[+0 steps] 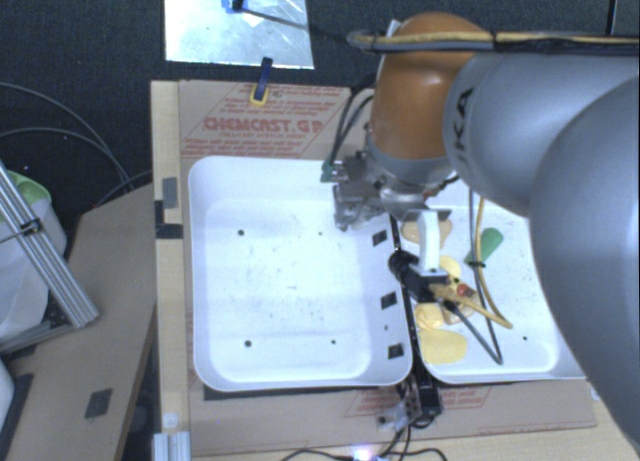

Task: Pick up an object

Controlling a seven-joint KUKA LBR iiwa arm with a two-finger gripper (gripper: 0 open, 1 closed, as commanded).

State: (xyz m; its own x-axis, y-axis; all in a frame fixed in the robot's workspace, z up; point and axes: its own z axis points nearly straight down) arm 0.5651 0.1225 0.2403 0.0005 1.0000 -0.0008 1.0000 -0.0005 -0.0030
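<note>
Dark carpet with loose black cables surrounds a tan table (110, 249). On it a sheet of brown cardboard (250, 124) carries the left bin (270, 279), a shallow white tray with a few dark specks on its floor. Red print on the cardboard, just behind the left bin, reads "CHEMCAST GP". Farther behind the left bin a silvery sheet (235, 9) lies on the carpet. The right bin (520, 334) touches the left bin's right wall. The gripper (352, 207) hangs over the left bin's far right corner, and I cannot tell whether it is released or clenched. Right of the left bin, in the neighbouring tray, lie a pale yellow piece (443, 347) and a green object (490, 242), both apart from the gripper.
</note>
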